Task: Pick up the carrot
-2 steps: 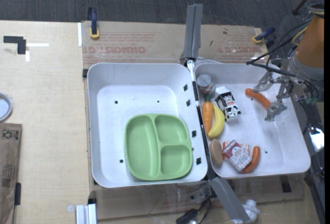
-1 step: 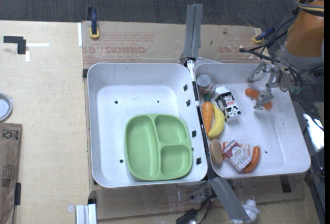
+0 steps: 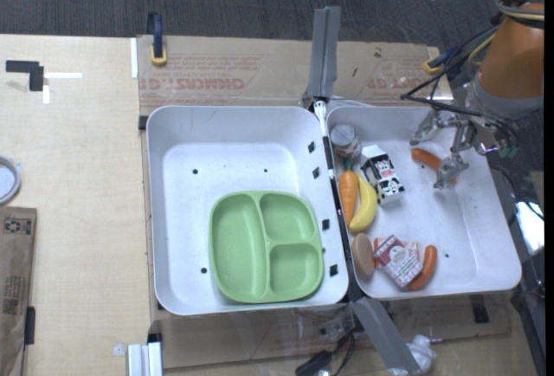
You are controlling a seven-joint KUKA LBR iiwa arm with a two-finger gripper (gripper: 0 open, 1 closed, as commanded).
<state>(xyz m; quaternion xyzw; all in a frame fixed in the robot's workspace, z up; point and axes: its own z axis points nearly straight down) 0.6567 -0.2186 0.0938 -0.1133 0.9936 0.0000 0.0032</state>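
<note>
Approach step: gripper [image 3: 450, 159] hangs spread and empty over the right bin's [image 3: 485, 231] far side beside a sausage [image 3: 425, 158], well apart from the carrot [image 3: 348, 195] lying against the banana [image 3: 365, 205] at the bin's left wall; next move needs a leftward traverse, then descent.

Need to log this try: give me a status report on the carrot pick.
Gripper over right bin, open, nothing held. Carrot at bin's left wall, untouched. Banana pressed against it, can just behind.
</note>
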